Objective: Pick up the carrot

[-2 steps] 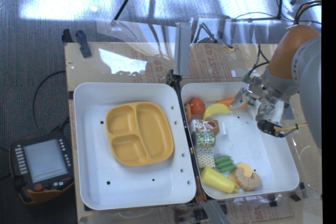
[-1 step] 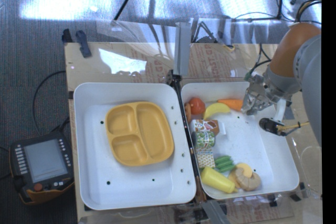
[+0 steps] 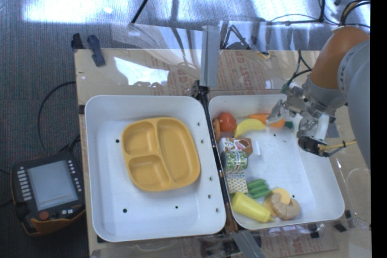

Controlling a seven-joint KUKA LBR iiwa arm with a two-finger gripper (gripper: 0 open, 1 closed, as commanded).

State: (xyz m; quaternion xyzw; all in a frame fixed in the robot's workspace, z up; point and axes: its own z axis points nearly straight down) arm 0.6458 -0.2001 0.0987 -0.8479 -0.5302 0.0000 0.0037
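Observation:
The carrot [image 3: 268, 120] is a small orange piece with a green tip. It lies near the far edge of the right bin [image 3: 314, 190], just right of a yellow banana [image 3: 248, 127]. My gripper [image 3: 286, 113] has come in from the right and hangs directly over the carrot's right end, touching or nearly touching it. The gripper body hides part of the carrot, and the carrot still looks to be resting on the bin floor.
The right bin also holds a red tomato [image 3: 227, 121], a printed can [image 3: 234, 154], a checkered pack [image 3: 236, 182], a green vegetable [image 3: 259, 188], a yellow bottle [image 3: 250, 207] and a bread roll [image 3: 284, 204]. A yellow divided plate [image 3: 160, 153] lies in the left bin [image 3: 103, 190].

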